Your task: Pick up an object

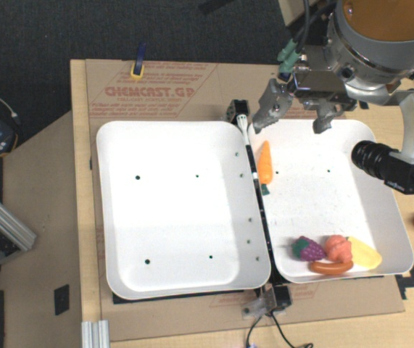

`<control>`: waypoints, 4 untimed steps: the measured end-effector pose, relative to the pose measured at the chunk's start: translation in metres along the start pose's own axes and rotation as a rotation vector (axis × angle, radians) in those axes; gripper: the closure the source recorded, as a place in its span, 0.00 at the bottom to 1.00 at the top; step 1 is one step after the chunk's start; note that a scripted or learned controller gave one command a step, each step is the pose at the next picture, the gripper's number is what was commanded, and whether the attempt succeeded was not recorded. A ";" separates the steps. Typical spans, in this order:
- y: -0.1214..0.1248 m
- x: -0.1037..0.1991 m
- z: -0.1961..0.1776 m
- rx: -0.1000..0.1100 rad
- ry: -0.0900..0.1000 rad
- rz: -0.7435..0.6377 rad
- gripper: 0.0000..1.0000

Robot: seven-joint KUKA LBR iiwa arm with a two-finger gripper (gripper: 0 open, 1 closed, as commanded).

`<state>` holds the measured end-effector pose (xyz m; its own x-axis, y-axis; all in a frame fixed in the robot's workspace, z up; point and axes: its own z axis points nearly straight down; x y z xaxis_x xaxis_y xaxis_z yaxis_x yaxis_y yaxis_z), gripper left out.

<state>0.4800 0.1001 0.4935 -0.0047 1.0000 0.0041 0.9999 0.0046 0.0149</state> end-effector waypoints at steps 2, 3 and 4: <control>0.000 0.085 -0.041 0.011 -0.002 0.000 0.00; 0.000 0.108 -0.041 0.011 -0.002 0.002 0.00; 0.001 0.108 -0.052 0.006 0.000 0.003 1.00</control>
<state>0.4798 0.2075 0.5461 -0.0020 1.0000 0.0037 1.0000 0.0019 0.0086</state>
